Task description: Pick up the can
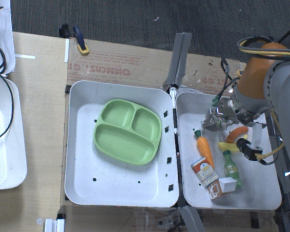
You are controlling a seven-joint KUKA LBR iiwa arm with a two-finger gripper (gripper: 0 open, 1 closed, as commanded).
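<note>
Can [211, 119] at the pincer [214, 116], grip unclear.

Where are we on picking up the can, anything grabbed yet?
Done: the arm has reached over the right bin, with the tool low at its far end. In hand: nothing I can confirm; whether it grips anything is hidden. I can't pick out a can; I can tell only a carrot, a green bottle and a carton. Left: the grasp and lift.

end effector [212, 120] fingers blurred, arm [289, 66] cut off at right edge, carton [208, 176] label illegible
</note>
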